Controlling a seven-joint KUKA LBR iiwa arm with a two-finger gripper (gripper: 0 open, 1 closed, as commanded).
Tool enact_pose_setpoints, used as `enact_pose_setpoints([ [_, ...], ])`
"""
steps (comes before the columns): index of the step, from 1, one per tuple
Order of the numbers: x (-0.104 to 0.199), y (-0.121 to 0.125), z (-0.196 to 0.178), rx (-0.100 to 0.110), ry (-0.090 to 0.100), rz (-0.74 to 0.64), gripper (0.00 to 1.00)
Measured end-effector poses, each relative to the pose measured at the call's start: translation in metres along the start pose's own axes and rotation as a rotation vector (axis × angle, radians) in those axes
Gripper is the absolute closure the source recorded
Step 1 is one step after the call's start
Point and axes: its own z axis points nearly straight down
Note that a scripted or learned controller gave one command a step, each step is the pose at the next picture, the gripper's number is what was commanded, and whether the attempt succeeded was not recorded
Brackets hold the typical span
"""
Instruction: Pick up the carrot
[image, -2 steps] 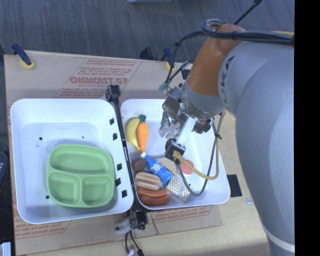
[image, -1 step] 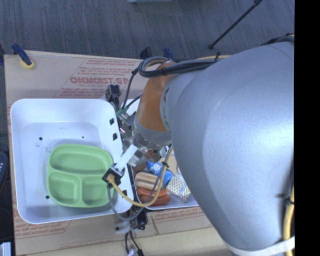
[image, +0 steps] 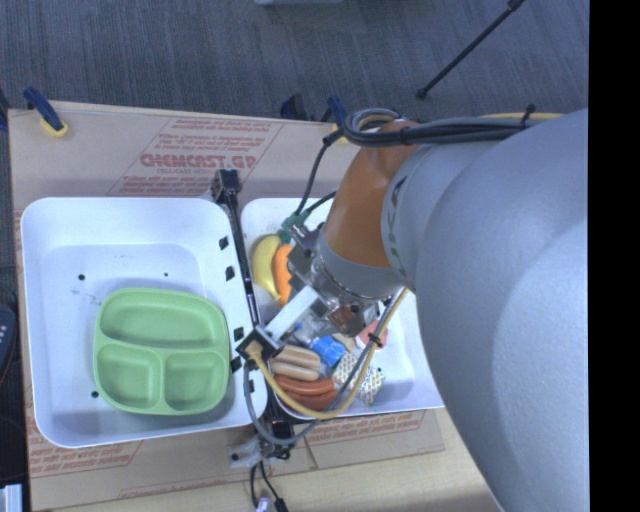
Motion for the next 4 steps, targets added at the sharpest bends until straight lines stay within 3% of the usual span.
enact_pose_setpoints([
  [1,0.018,-0.025,-0.028,0.000,-0.001,0.050,1.00],
  [2,0.018,-0.025,-0.028,0.000,-0.001,0.049,0.00],
  [3,0.027,0.078,-0.033,-0.002,0.000,-0.100,0.00],
  [4,0.050,0.095,0.056,0.002,-0.002,0.003,0.00],
])
